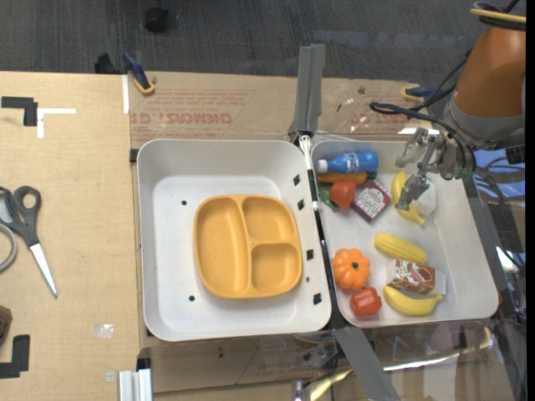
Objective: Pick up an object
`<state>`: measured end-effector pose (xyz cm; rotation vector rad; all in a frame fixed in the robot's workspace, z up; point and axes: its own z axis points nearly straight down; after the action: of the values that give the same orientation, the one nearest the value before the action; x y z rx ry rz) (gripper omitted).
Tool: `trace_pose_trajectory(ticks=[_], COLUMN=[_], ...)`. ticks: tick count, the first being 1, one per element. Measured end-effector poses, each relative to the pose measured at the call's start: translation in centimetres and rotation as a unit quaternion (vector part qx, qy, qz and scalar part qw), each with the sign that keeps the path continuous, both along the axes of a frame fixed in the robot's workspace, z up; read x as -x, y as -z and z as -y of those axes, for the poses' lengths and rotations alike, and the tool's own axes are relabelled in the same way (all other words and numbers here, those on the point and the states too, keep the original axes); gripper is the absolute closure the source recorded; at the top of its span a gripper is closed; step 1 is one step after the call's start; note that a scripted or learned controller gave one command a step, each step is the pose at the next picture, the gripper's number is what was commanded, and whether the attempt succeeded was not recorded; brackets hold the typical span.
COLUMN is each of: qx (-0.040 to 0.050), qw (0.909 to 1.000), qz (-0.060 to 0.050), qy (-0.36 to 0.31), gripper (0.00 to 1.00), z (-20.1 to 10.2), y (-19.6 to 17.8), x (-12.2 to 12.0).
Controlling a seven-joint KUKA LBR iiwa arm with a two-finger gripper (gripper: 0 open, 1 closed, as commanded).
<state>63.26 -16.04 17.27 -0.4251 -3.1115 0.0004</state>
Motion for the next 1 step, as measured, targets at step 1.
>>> trace_pose_trajectory(ticks=[1], qx=[0.0002], qw=[0.9984], qz=[0.000], qy=[0.057], gripper=[0.00], z=[-1.34], y=[7.34], x=[-0.66])
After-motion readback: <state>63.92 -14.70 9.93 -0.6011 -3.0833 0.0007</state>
